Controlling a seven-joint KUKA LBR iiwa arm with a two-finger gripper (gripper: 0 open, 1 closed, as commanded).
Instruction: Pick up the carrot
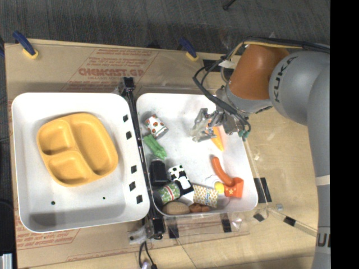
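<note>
The gripper [206, 123] hangs low over the far part of the right bin [185, 102]. The carrot [217, 138] lies just beside it, to its right and a little nearer, close to the bin's right wall. Its long axis runs roughly far to near, the point toward the near side. Whether the jaws are apart or together, I cannot tell. The wall leaves little room on the right; the open white floor is to the left.

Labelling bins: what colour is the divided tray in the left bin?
Yellow: the three-compartment plastic tray in the left white bin, seen in the camera view.
</note>
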